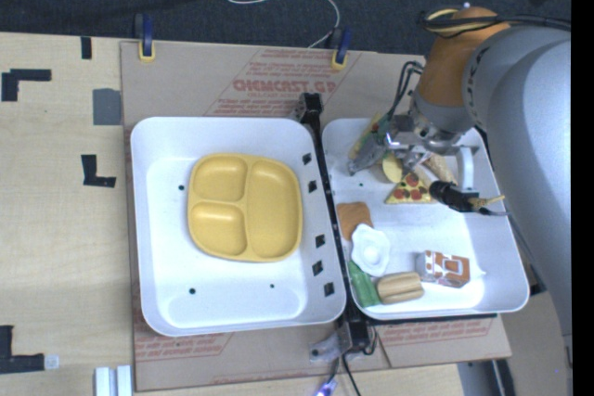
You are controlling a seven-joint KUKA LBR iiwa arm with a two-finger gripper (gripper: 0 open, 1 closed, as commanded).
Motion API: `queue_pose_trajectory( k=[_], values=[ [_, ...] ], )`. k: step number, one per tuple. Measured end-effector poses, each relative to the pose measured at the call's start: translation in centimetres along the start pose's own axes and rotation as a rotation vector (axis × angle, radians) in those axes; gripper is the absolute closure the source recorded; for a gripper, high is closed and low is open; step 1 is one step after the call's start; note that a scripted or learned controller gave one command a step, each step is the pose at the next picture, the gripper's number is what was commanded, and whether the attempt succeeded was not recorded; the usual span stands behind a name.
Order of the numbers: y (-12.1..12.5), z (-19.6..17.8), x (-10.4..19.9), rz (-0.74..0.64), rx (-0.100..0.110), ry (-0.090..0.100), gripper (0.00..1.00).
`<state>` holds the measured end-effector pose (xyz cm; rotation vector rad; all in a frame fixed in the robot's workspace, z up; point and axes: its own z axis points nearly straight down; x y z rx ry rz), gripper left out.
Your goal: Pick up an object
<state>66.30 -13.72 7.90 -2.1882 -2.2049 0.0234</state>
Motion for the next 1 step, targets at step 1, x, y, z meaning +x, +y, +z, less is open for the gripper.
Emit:
queue_pose_trajectory(
  k=[1],
  values=[
    [-0.25, -0.72, -0.05, -0.001, 0.015, 0.0, 1.0]
  ],
)
